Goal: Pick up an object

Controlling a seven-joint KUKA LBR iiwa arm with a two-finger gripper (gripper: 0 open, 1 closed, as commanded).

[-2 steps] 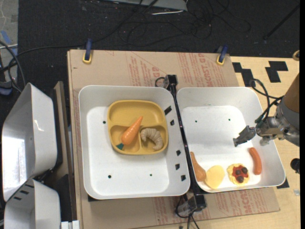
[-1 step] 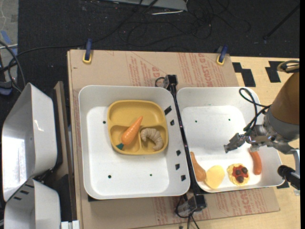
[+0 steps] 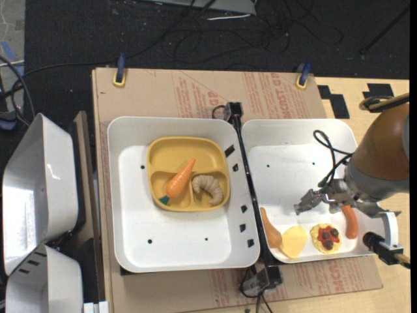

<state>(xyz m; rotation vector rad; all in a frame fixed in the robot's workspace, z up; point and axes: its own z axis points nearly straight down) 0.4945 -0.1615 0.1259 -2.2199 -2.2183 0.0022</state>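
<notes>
Reach step — gripper [image 3: 311, 203] low in the right bin [image 3: 287, 135], whether it's grasping can't be told. Sausage [image 3: 350, 222] just right of it — next, close on it.

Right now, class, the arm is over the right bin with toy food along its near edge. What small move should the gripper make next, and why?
Probably a short shift toward the bin's near edge, then down. The gripper sits over bare floor of the right bin, holding nothing, while the yellow piece, the pizza slice and the sausage lie just nearer the camera. The yellow piece looks least crowded.
</notes>
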